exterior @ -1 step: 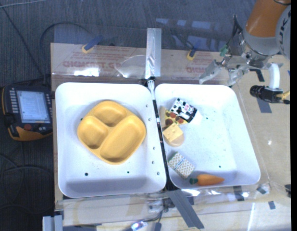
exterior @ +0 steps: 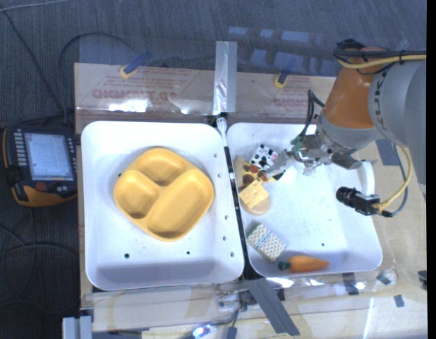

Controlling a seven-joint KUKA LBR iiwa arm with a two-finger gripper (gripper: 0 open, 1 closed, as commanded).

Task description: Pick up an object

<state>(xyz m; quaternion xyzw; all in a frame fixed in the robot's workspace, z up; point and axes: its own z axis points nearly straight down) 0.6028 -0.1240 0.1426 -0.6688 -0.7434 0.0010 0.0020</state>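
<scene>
Near the right bin's [exterior: 359, 249] left wall: a black-and-white spotted toy [exterior: 259, 157] by the back, a pale wooden block [exterior: 255, 198] in front of it, a checkered packet [exterior: 266, 242] nearer the front edge, an orange carrot [exterior: 304, 263] at the front rim. Pincer [exterior: 283, 162] low just beside the spotted toy; opening impossible to tell, nothing visibly gripped. Left bin [exterior: 98, 260] carrying a yellow three-part dish [exterior: 164, 191]. Mirrored, unreadable print on cardboard [exterior: 154, 87] along the surface's back edge.
</scene>
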